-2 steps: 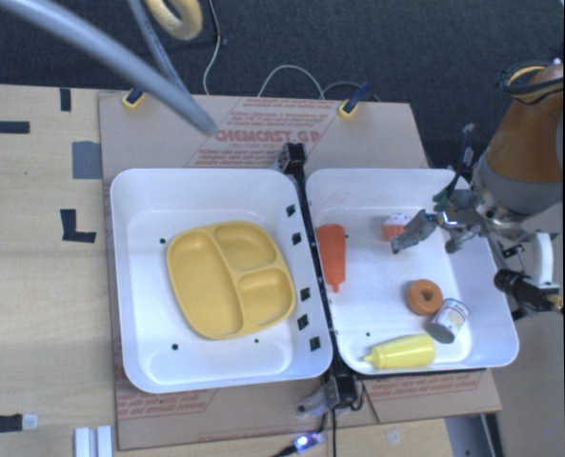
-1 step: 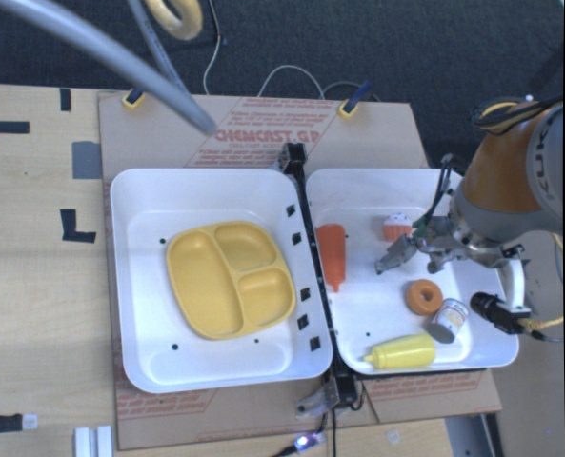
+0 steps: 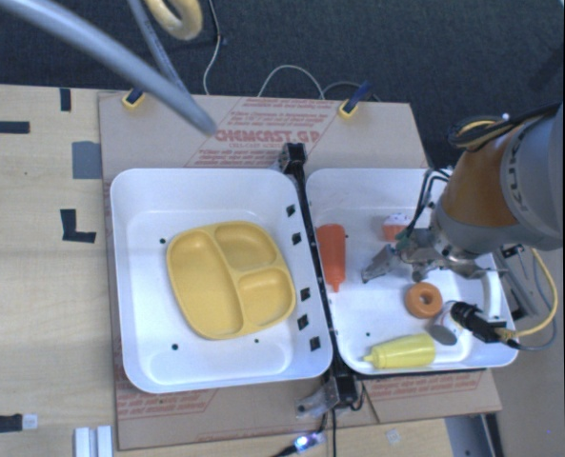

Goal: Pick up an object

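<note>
Camera view: orange ring lies just beside the claw.

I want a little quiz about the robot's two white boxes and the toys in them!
1. True or false: the yellow divided plastic plate lies in the left white bin.
2. Which toy lies closest to the divider between the bins?
A. orange carrot-shaped toy
B. orange ring-shaped doughnut toy
C. yellow plastic squeeze bottle
3. Fill in: the robot's hand hovers over the ____ white bin.

Key: 1 true; 2 A; 3 right.
</note>
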`<action>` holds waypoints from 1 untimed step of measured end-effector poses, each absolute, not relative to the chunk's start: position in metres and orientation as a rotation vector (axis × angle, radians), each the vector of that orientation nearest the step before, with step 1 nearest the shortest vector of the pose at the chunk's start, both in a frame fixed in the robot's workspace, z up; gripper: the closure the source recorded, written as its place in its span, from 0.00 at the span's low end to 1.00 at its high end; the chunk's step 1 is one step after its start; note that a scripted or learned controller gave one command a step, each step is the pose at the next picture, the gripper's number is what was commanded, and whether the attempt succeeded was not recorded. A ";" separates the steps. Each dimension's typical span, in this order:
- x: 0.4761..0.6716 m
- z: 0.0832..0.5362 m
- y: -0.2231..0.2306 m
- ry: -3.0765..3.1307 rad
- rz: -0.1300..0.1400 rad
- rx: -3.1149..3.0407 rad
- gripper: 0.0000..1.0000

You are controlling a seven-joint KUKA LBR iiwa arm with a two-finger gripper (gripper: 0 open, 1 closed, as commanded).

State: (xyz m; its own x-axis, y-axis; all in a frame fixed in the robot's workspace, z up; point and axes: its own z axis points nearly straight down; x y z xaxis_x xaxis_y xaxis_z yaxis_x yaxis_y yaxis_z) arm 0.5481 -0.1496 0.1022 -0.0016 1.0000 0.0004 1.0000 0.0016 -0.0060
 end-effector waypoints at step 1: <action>0.549 0.115 -0.149 -2.222 0.003 -2.216 1.00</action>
